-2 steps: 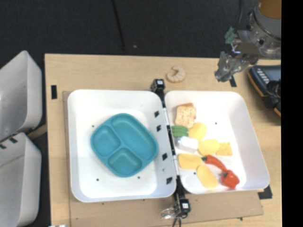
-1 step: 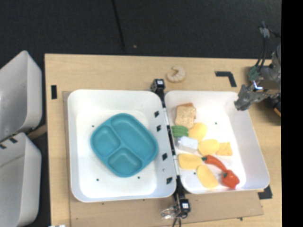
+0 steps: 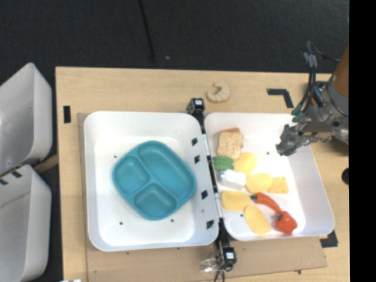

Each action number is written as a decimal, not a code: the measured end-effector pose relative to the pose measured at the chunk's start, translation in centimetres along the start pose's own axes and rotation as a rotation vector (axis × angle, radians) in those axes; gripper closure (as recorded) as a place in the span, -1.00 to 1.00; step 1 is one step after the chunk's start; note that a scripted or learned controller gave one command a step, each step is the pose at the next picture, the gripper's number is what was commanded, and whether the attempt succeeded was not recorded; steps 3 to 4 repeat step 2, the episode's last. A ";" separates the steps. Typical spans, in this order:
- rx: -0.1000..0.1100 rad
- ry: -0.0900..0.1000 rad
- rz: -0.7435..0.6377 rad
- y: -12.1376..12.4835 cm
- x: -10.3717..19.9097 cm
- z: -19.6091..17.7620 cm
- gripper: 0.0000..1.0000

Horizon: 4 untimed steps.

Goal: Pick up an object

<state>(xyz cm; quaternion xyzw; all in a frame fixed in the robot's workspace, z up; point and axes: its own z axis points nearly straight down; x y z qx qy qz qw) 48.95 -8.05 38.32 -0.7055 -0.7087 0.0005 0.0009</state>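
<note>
Camera view looks down on a wooden table carrying two white bins side by side. The left bin holds a blue divided plate. The right bin holds a cluster of toy food along its left half: a piece of toast, a green piece, a white block, several yellow pieces, and a red pepper lying at the near end. A small curled beige thing sits on the table beyond the bins.

The arm comes in from the right, and the claw hangs over the bare upper right part of the right bin, apart from the food. Nothing is between its tips; whether they are spread or pressed together I cannot tell from this angle.

This looks like the approach step: no object has been taken. The nearest candidates lie to the claw's left. The next move calls for travelling left over one piece, ideally one at the edge of the cluster such as the toast or pepper, then descending with the tips straddling it. The crowded yellow pieces would likely be harder to isolate.
</note>
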 end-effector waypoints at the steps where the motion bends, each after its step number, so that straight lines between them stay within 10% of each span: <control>1: -0.004 0.000 -0.004 0.2 8.0 -2.0 1.00; 2: -0.004 0.000 -0.006 0.2 16.5 -5.8 1.00; 4: -0.004 0.000 -0.006 0.2 16.5 -5.8 1.00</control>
